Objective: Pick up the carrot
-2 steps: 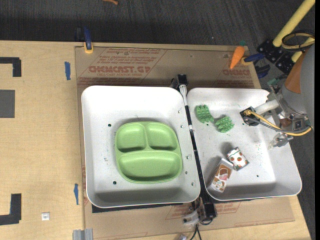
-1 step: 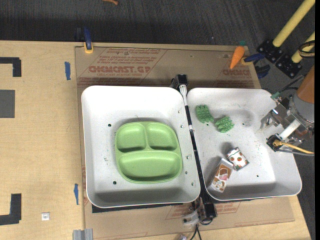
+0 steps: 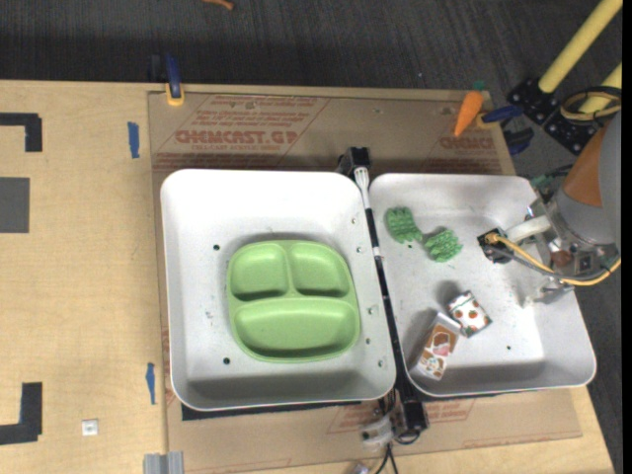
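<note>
Carrot outside bins, unobstructed

The two bins are white; the left one carries a light green divided tray, and the right one carries two green pieces plus two small packets printed in white, red and brown. The carrot, orange with a green top, lies on the tan board marked with red lettering, near the board's far right corner. The arm is grey with an orange band and yellow cabling.
</note>
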